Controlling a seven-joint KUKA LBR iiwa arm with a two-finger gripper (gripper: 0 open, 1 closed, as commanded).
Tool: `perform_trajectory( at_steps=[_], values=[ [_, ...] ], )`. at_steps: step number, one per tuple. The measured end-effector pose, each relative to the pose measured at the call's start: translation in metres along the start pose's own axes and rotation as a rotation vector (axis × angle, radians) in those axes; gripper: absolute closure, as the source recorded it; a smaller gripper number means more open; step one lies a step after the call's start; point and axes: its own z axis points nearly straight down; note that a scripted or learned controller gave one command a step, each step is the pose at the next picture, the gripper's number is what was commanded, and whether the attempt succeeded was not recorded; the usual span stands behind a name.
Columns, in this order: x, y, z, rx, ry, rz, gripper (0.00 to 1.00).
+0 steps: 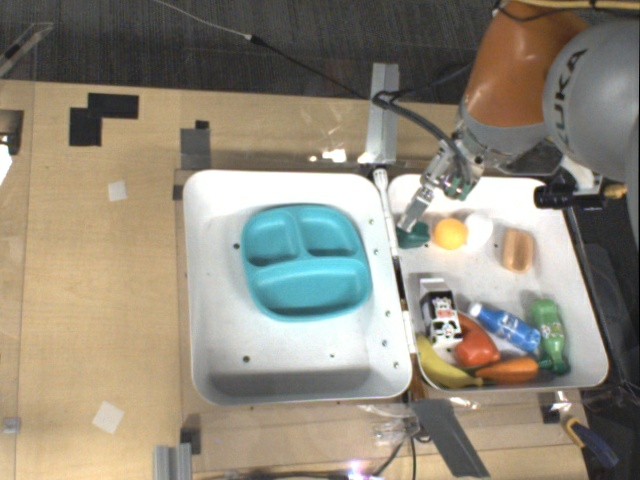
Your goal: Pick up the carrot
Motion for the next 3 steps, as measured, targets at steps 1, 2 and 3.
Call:
perform_trajectory(
  at_steps=[1,2,3],
  values=[
    [-0.034,-0.026,-0.025,0.000,-0.004,0.518,0.00],
    [-0.059,-0.047,0.061,0.005,0.001,0.448,0.00],
    [-0.062,-0.050,0.087,-0.008,-0.016,0.426,0.00]
  ],
)
